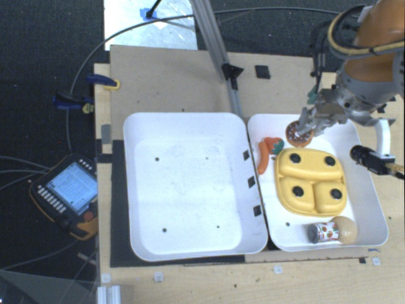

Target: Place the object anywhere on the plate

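Note:
A yellow plate point(311, 181) with three compartments lies in the right bin point(370, 195). My gripper point(305, 126) hangs just past the plate's far left corner. It is shut on a small brown round object point(297, 135), which sits at the fingertips, partly covered by them. The object hovers at the plate's far rim, not inside any compartment.
An orange toy carrot point(264, 154) lies left of the plate. A small can point(321, 232) and a beige egg-like ball point(345, 228) rest at the near end of the right bin. The left bin point(186, 182) sits beside it. A black cable fitting point(370, 157) juts in right of the plate.

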{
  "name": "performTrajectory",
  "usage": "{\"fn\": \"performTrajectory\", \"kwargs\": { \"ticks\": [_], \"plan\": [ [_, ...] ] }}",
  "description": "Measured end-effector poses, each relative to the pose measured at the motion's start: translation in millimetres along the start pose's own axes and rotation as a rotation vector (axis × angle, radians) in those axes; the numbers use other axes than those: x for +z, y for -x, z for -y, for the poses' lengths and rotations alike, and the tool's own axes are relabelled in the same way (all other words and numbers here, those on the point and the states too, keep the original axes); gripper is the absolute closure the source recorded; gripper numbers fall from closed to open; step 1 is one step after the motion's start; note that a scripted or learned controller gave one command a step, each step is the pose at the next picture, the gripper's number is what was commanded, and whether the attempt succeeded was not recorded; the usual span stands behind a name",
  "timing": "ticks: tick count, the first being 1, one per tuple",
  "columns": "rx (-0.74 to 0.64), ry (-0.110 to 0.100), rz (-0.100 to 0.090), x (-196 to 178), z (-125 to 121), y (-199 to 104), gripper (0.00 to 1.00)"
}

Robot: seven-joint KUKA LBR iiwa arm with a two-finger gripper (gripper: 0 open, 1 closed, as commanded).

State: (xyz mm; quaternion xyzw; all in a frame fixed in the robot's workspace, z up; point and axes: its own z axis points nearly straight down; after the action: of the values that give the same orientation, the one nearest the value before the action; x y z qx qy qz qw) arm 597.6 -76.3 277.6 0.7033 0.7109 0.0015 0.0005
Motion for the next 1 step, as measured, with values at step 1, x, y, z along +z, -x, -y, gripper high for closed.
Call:
{"fn": "performTrajectory", "kwargs": {
  "ticks": [1],
  "plan": [
    [0.001,0.001,0.0,6.8,-16.0,-47.3,1.0]
  ]
}}
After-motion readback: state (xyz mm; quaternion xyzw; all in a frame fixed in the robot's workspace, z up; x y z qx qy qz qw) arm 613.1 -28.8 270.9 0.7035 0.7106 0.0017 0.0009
